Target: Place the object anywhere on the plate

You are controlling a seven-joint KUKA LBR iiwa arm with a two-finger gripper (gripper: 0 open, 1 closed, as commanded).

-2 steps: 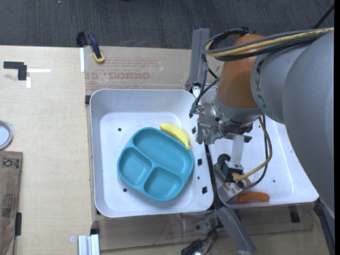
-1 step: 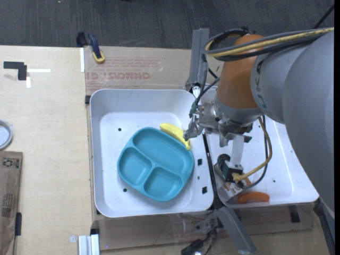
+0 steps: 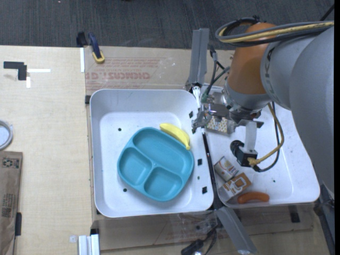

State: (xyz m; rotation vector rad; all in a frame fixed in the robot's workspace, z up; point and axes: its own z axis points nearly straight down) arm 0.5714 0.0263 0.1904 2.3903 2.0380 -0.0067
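The grey arm (image 3: 303, 68) is seen entering from the right, its bulk covering much of the right bin (image 3: 297, 169) and cut off by the frame edge. The orange band (image 3: 247, 62) sits above the wrist, and the wrist is draped with cables. The left bin (image 3: 101, 142) is seen whole, with a blue divided plate (image 3: 154, 166) lying tilted across its floor. A yellow banana (image 3: 176, 133) is laid against the plate's upper right rim, touching it and partly over its edge.

The gripper (image 3: 212, 122) is positioned over the wall shared by the two bins, just right of the banana. Its parts are tangled with brackets and a patterned piece, so it cannot be told whether the fingers are apart or together, nor whether anything is between them.

In the right bin, a small brown and white carton (image 3: 232, 175) is seen near the front, and an orange sausage-shaped item (image 3: 254, 197) is lying just beside it at the front wall.
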